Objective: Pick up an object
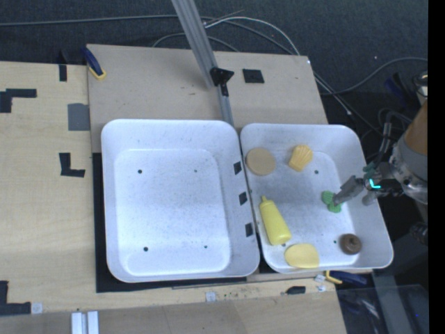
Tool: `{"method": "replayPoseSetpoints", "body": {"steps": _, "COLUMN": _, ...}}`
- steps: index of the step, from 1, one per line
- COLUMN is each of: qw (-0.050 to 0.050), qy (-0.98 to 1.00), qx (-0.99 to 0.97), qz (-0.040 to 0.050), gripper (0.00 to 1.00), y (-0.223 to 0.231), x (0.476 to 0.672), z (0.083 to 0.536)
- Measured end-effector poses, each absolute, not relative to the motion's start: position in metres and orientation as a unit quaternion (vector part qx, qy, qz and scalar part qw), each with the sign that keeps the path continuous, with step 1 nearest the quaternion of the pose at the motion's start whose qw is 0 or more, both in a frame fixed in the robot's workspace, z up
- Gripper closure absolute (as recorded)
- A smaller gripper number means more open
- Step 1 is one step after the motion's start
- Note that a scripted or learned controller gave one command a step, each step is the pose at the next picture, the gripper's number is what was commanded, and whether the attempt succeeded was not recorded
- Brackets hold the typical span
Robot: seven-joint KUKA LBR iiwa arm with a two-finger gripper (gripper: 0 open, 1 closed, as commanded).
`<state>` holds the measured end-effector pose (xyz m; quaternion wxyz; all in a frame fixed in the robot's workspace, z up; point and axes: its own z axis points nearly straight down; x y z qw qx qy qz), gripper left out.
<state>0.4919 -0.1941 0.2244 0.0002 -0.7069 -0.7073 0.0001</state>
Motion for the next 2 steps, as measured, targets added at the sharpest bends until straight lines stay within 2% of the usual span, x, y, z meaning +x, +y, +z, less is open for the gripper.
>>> {"method": "replayPoseSetpoints", "body": {"steps": 1, "qw": 0.000, "qy": -0.707, "qx": -0.707, "qz": 0.0001, "gripper": 0.00, "y": -0.194, "x": 0.492, "z": 0.224}}
{"method": "replayPoseSetpoints", "body": {"steps": 2, "qw": 0.002, "qy": -0.707, "qx": -0.707, "qz": 0.0012, "gripper": 0.00, "y": -0.198, "x": 0.499, "z": 0.168}}
